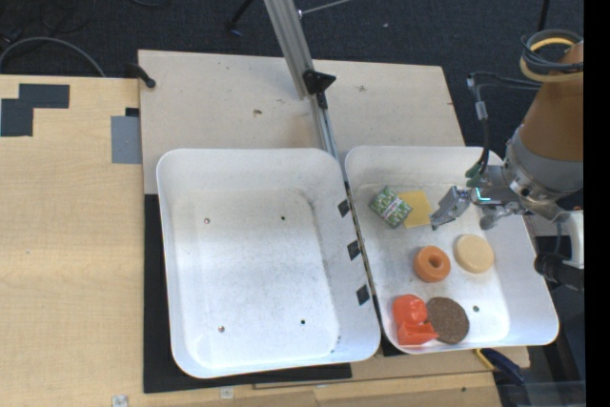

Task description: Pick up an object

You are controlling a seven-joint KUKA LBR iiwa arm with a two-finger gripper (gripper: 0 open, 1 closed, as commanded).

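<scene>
Objects all gathered in the right-hand bin [534, 324], none in the left-hand bin [181, 205]. Taken left to right, each placed against the pincer [469, 211]:

Green patterned packet [389, 205], off to the pincer's left at about the same height in the view, well apart from it. Touching the packet's right side, a flat yellow block [417, 208], just beside the pincer's left finger [448, 208]; nearest thing on that side.

Red piece [410, 319], far below and to the left, at the bin's near rim, touching a dark brown disc [447, 320] on its right. Neither close enough to matter for the coming move.

Orange ring [433, 264], below and slightly left of the pincer, lying flat, hole upward, apart from its neighbours.

Pale round disc [474, 254], almost directly below the pincer, a little right of the ring and not touching it. Lying flat, no long axis to speak of, so no finger alignment needed.

Pincer spread wide, nothing between the fingers, hovering over the upper middle of the right-hand bin. Height above the bin floor hard to judge from this slanted view.

Likely candidate by position: the pale round disc, requiring only a short shift toward the near rim before descending. Yellow block a close second, requiring a short shift leftward.
</scene>
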